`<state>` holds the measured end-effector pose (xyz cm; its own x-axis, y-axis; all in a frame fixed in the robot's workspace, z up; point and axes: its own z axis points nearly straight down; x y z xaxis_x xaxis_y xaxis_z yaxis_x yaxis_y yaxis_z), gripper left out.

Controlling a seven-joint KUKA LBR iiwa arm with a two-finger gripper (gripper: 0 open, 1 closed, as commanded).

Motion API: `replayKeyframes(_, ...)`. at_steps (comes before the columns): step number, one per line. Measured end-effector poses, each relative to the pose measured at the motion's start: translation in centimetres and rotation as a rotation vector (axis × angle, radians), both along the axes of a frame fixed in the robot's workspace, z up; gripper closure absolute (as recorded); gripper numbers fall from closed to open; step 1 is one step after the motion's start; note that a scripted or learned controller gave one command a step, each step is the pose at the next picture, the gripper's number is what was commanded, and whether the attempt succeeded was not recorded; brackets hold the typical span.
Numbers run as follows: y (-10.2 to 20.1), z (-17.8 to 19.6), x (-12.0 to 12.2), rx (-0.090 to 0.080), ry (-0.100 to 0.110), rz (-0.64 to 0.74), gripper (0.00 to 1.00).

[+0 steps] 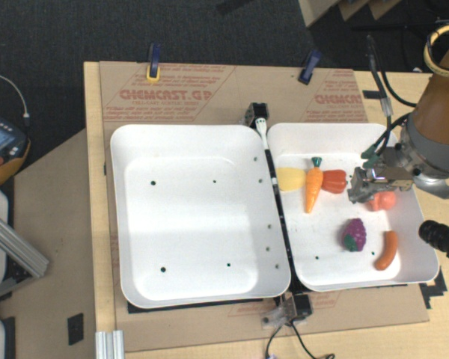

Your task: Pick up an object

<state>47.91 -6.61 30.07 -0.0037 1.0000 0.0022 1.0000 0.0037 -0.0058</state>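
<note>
The right bin (337,271) holds a yellow piece (289,178), an orange carrot with a green top (313,188), a red piece (334,181), a pink piece (384,200), a purple grape bunch (354,234) and an orange-red sausage (387,250). My gripper (368,186) hangs low over the right bin, between the red piece and the pink piece, partly covering the pink one. I see nothing clearly held between its fingers.
The left bin (135,223) lies beside the right one, with a black divider strip (275,200) between them. Both sit on a cardboard sheet (209,88) held by blue clamps (153,57). A black cylinder (438,235) juts in at the right edge.
</note>
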Motion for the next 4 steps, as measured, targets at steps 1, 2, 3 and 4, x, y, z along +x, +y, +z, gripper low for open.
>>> replayKeyframes(1,8.8,2.8,9.5,-0.001,-0.016,0.007,1.0)
replayKeyframes(2,3.9,-0.1,3.3,-0.002,0.001,-0.009,1.0)
replayKeyframes(3,10.0,9.9,6.2,-0.001,-0.02,0.003,1.0)
replayKeyframes(4,16.0,14.9,4.9,0.001,-0.014,0.004,1.0)
